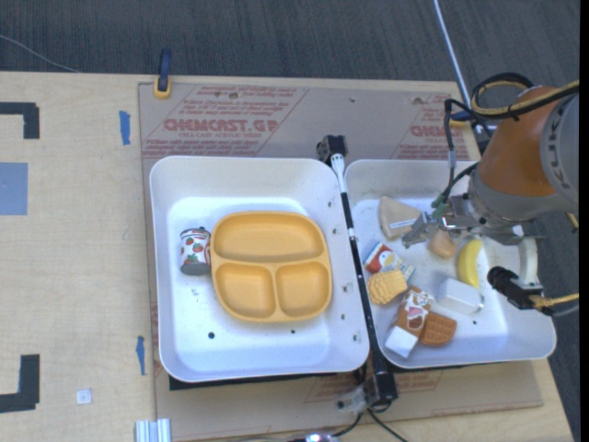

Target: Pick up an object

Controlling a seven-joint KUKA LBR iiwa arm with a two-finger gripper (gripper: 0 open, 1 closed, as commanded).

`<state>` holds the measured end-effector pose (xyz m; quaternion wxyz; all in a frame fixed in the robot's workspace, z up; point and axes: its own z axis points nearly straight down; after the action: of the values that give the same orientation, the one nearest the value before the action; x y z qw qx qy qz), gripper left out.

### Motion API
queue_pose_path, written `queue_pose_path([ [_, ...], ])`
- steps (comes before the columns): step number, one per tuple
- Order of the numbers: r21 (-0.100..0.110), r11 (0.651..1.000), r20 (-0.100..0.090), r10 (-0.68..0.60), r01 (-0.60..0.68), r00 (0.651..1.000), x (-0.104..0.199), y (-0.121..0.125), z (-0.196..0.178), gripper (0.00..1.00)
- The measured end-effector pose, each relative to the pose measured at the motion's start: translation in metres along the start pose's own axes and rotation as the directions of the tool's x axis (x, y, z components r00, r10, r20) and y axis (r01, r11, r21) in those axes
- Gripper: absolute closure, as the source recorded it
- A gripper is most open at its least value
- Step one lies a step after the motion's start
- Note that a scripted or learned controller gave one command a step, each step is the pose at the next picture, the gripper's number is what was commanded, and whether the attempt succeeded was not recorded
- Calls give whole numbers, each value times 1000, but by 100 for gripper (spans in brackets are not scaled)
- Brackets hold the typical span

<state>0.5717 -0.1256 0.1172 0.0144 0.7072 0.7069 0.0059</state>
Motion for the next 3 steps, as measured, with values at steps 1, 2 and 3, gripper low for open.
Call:
queue_pose_path([
  [1,-3,1000,1,0,0,1000,1,-2,0,0],
  [2,27,1000,-12,-1,1,1000,6,-11,12,0],
  [3,11,1000,-9,1,-1,1000,7,-63,25,0],
])
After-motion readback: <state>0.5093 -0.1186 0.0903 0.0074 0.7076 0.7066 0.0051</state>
